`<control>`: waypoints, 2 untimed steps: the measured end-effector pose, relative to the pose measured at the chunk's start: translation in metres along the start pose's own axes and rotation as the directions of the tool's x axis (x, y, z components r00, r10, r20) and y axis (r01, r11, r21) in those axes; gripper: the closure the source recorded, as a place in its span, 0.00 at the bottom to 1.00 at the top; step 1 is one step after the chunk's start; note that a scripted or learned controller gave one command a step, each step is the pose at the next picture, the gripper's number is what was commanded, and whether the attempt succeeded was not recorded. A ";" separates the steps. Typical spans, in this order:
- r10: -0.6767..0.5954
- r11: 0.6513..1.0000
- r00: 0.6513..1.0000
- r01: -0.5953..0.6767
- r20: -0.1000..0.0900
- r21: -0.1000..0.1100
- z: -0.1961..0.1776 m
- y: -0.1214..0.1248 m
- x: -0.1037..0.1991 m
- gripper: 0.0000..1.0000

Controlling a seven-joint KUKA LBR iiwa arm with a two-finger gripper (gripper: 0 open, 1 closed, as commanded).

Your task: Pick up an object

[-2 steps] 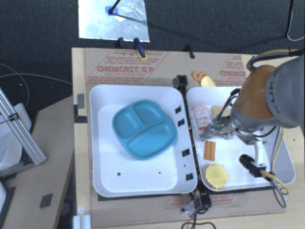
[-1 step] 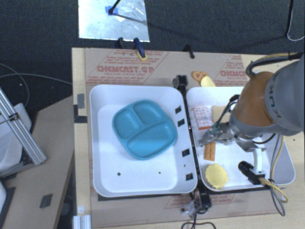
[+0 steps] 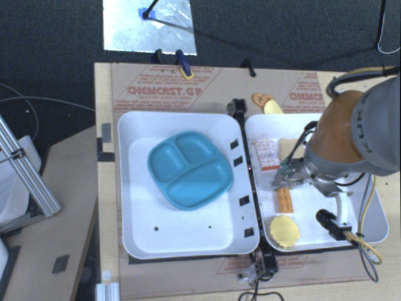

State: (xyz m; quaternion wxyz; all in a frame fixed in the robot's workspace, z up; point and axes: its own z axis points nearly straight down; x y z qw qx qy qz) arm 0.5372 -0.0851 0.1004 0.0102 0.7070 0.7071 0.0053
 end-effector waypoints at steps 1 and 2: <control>-0.012 1.000 1.000 0.012 -0.010 0.008 -0.089 0.044 0.068 1.00; -0.011 1.000 1.000 0.011 -0.012 0.015 -0.150 0.005 0.131 1.00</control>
